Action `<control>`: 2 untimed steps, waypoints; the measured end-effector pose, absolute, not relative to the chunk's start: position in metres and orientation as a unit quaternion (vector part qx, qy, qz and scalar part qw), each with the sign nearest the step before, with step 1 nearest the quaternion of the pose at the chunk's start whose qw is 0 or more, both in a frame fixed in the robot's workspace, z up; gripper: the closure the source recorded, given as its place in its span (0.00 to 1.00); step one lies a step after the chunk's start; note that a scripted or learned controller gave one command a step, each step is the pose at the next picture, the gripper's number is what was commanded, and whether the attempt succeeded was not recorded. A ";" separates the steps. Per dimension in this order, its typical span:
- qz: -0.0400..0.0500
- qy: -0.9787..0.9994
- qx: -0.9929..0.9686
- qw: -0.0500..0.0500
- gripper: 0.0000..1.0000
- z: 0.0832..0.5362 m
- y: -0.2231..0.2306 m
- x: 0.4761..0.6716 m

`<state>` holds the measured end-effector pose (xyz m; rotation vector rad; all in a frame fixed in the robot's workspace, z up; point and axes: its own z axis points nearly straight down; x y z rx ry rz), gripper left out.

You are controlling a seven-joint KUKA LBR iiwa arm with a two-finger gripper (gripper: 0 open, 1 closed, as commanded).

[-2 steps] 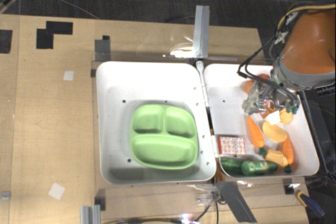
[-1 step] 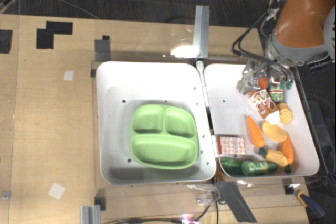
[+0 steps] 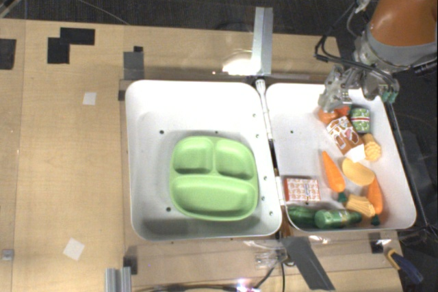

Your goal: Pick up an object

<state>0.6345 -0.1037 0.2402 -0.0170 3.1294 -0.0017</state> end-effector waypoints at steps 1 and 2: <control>0.000 1.000 -0.008 0.008 1.00 0.279 -0.088 0.667; 0.000 1.000 -0.009 0.013 1.00 0.292 -0.088 0.669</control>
